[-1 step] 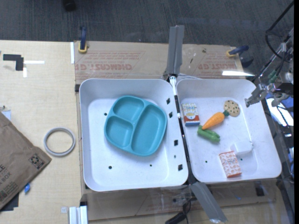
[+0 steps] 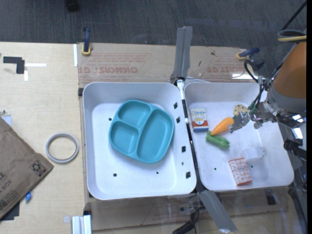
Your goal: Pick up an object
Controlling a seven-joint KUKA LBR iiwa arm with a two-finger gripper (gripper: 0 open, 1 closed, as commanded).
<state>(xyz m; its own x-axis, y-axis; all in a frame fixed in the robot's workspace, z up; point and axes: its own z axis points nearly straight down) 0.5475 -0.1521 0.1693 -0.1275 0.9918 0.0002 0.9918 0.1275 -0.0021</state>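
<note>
Grey arm, orange band

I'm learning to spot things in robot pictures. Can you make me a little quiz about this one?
1. True or false: the blue divided plate lies in the left bin.
2. Which toy is nearest the gripper? A) toy carrot B) red-and-white box C) tape ring
3. Fill in: the green toy vegetable lies just below the ____.

Key: 1 true; 2 A; 3 toy carrot.

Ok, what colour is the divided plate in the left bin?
Teal blue, plain with no pattern; the divided plate shows clearly in the camera view.
</note>
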